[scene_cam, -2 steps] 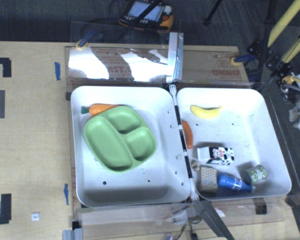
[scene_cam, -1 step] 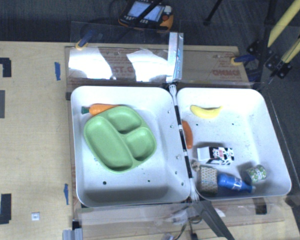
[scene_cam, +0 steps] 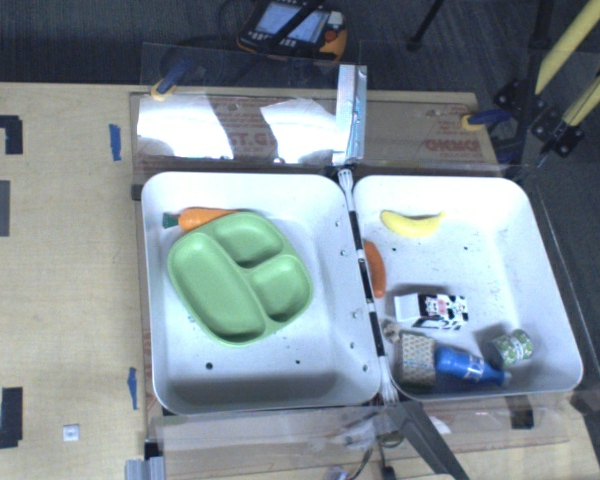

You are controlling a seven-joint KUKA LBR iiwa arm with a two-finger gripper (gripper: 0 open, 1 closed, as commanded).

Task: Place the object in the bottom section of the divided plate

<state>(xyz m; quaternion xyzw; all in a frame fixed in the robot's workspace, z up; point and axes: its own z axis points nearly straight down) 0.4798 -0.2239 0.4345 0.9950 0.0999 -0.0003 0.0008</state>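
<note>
Two white bins (scene_cam: 180, 368), one green divided plate (scene_cam: 238, 276), two carrots (scene_cam: 205, 217), one banana (scene_cam: 411, 224), one blue bottle (scene_cam: 465, 366); one small carton (scene_cam: 432, 310)

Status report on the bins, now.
Green divided plate in left white bin, sections bare. Orange carrot touching plate's top edge. Yellow banana, blue bottle in right bin.

Even overhead light leaves both white bins (scene_cam: 430, 378) bright with faint shadows, while strong glare whitens the clear panel (scene_cam: 240, 128) behind them and the whole view looks slightly soft.
</note>
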